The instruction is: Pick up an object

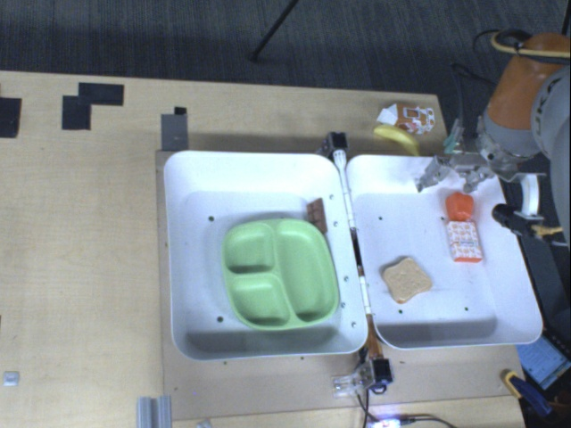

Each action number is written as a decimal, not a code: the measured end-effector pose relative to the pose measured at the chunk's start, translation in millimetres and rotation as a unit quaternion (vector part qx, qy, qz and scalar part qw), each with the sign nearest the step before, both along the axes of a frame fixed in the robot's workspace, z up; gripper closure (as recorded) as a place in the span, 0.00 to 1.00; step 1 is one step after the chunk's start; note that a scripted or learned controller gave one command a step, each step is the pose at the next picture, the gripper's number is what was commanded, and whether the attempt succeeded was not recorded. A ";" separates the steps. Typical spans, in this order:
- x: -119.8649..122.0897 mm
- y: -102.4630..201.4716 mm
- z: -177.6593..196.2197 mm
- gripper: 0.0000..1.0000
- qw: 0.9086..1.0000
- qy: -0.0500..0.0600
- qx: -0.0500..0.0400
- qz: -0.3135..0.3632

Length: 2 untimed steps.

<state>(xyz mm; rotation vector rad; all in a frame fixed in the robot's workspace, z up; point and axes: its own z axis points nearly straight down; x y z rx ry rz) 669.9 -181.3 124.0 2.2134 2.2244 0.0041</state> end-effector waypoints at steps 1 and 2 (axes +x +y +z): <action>-11.3 49.9 -39.2 0.00 1.000 0.001 0.001 0.001; -50.3 78.9 -38.7 0.00 1.000 0.001 0.000 0.000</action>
